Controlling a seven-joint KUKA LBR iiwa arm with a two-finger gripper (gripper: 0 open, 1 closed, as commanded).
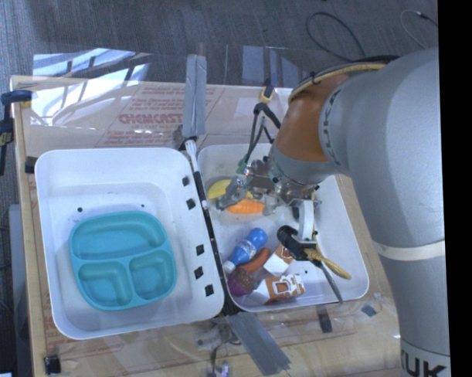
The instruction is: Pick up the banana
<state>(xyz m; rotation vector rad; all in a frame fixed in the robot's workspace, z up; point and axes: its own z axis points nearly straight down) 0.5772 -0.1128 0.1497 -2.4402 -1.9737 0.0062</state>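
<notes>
Two white bins are set side by side on the bench. The left bin (52, 179) is occupied by a teal divided tray (122, 257). In the right bin (343, 236), the banana (217, 190) is seen by the far left corner, with the gripper (240, 190) just beside it; whether the gripper is apart or together cannot be told. An orange piece (246, 209) and a blue bottle (246, 247) are placed nearer the front edge.

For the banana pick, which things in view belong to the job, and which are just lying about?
Job:
- banana, yellow, by the left wall of the right bin
- gripper, right beside it

Lying about:
- orange carrot-like piece
- blue bottle
- red and white item
- teal divided tray, in the left bin
</notes>
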